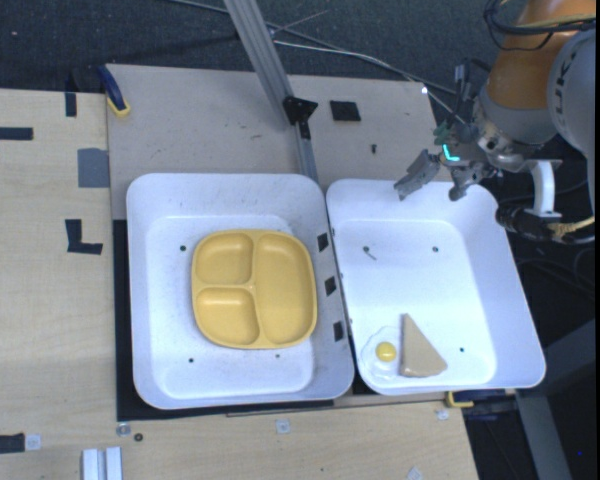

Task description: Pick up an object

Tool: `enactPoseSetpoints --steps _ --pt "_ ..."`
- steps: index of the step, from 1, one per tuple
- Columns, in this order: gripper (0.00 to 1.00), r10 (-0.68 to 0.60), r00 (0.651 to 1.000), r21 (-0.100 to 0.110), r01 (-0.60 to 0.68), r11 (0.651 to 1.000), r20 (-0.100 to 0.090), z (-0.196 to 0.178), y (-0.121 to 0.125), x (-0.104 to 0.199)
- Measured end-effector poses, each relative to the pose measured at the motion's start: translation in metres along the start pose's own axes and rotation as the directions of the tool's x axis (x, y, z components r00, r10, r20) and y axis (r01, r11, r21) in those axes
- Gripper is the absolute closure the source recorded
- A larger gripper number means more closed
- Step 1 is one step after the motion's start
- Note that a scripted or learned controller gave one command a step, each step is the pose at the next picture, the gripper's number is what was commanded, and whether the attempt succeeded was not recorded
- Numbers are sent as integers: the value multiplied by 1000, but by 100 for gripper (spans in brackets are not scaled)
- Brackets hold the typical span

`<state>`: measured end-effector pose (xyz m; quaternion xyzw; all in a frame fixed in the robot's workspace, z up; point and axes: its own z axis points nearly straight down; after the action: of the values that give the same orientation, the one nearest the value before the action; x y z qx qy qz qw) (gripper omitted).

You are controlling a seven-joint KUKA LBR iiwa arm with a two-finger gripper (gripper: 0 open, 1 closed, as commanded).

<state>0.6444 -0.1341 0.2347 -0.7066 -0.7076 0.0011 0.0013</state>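
Camera view shows you the worktop (220, 118) carrying two white bins, with nothing lifted yet, so the whole pick is left to do. Your left bin (150, 268) holds a yellow divided plate (253, 289). Your right bin (500, 298) holds a tan wedge (420, 348) and, just beside it at nine o'clock, a small yellow ball (385, 351). Your claw (435, 180) hovers over that bin's far rim, fingers spread apart and holding nothing. Both pieces lie well apart from it, at about six o'clock.
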Motion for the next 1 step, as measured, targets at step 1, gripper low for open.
enactPoseSetpoints --steps 1 --pt "0 0 1000 -2 0 1000 0 -1 1 0"
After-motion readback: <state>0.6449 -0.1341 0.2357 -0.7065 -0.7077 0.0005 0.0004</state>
